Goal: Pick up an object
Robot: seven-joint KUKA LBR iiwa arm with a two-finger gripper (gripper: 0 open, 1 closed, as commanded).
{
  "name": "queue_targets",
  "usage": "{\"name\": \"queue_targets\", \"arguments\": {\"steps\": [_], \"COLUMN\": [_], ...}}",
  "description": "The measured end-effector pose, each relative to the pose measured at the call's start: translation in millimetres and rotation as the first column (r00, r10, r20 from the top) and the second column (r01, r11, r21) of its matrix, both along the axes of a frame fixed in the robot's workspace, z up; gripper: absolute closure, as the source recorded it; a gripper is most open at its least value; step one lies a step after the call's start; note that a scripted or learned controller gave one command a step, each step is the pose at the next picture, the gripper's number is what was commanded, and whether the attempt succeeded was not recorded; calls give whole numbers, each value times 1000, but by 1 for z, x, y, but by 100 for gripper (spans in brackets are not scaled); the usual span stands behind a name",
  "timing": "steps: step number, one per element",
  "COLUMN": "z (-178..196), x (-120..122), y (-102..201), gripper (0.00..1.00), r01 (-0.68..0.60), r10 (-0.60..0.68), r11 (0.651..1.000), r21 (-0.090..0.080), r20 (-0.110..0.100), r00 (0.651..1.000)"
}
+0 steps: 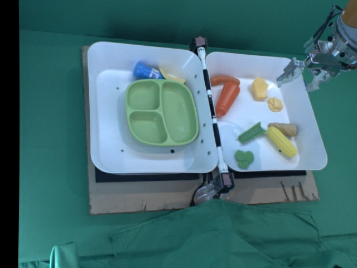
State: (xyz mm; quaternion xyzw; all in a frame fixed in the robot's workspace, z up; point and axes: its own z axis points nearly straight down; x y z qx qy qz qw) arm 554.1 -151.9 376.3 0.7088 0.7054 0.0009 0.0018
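Gripper [305, 73] hovering above the far right corner of the right bin [315, 149], just outside its right rim, fingers spread apart with nothing between them. Arm [348, 15] entering from the upper right, orange band visible at the frame edge.

Nearest candidates for a pick: yellow toy piece [259, 88] and, just nearer than it, a smaller yellow piece [275, 104], both lying left of the gripper and a little toward the near side. Further along the same diagonal: corn cob [281, 141], long axis running from far left to near right, touching a brown potato-like piece [286, 129] at its far end. Green pod [251, 133] just left of the corn, tilted the opposite way. Round green piece [244, 158] nearest the front rim. Orange carrot [227, 98] and red sausage [225, 80] well apart from the gripper, hard against the divider [211, 108] on the bin's left side.

Left bin [103, 94] carrying a green compartment plate [162, 112], with a blue item [146, 70] and a yellow wedge [172, 75] at its far edge.

Judged step: approach, no object chosen by contact yet. Coming move likely a shift leftward and down into the bin; small yellow pieces closest, needing the least travel.
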Motion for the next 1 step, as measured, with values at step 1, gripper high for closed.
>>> {"name": "queue_targets", "arguments": {"steps": [1], "z": [-90], "x": [38], "y": [-12], "gripper": [0], "r01": [-1], "r10": [1], "r11": [1000], "r21": [-1], "r20": [-5], "r00": [1000]}}
